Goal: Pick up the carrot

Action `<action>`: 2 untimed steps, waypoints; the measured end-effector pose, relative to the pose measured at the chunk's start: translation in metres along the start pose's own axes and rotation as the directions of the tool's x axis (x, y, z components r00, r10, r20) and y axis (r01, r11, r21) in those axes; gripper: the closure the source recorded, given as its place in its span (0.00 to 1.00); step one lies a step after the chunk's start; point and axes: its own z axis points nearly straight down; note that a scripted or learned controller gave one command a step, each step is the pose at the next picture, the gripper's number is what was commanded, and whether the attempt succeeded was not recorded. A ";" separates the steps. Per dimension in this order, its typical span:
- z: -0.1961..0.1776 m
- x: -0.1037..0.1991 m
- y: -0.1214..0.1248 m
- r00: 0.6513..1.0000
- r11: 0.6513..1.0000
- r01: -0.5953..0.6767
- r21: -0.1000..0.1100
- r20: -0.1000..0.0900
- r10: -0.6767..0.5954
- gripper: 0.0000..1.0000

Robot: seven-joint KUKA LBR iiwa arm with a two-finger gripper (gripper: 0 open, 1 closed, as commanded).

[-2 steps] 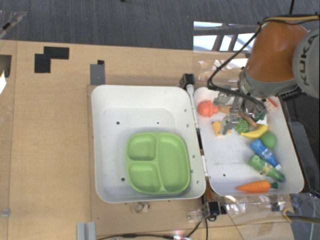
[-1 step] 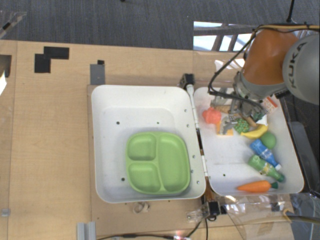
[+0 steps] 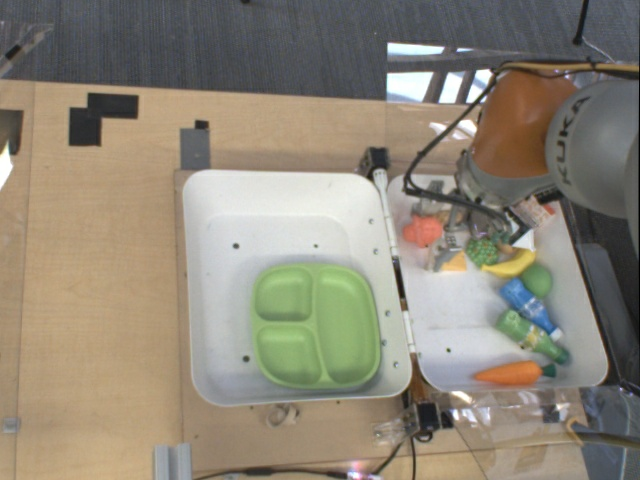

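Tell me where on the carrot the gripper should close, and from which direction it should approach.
Probably from straight above, closing across the thick orange middle of the carrot. It lies flat and lengthwise along the near wall of the right bin, green top toward the right by the green bottle, tip pointing left. Fingers spanning its narrow width avoid the wall. The gripper is now over the far items.

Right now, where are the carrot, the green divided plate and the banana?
carrot (image 3: pixel 507 373): camera view, middle of its orange body.
green divided plate (image 3: pixel 317 326): camera view, the ridge between its compartments.
banana (image 3: pixel 514 263): camera view, middle of its yellow curve.
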 end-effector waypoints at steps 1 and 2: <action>0.000 -0.017 -0.008 0.971 0.971 0.239 0.000 -0.009 -0.239 0.00; -0.002 -0.008 -0.046 0.925 0.925 0.381 0.002 0.003 -0.381 0.00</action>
